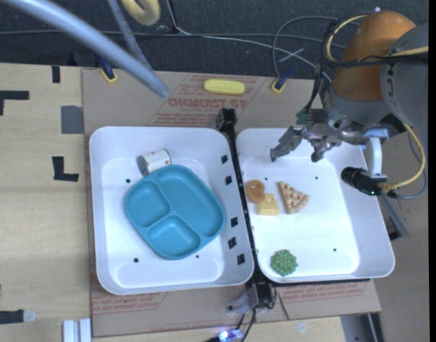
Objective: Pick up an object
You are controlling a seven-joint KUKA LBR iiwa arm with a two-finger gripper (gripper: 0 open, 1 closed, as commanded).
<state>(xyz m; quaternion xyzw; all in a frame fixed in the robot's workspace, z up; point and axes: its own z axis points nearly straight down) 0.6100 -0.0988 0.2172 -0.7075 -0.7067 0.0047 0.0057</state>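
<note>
— What's on the bench from where you stand?

— A cardboard sheet [196,105] under two white bins side by side; the left bin [107,191] holds one blue divided plate [174,211] with three compartments, and one small white cup [154,161] lying on its side just beyond the plate's far edge.

— And the right bin [360,241]?

— Four small food pieces; one ring-shaped piece [255,189], one yellow cheese wedge [268,205] touching it, one pizza slice [293,196] just beside those, and one green broccoli [283,262] apart near the front; one yellow banana-like thing [224,87] lies outside on the cardboard.

— The gripper [297,149]?

— Over the right bin's far side, fingers spread wide, nothing between them; the food sits nearer me, untouched.
</note>
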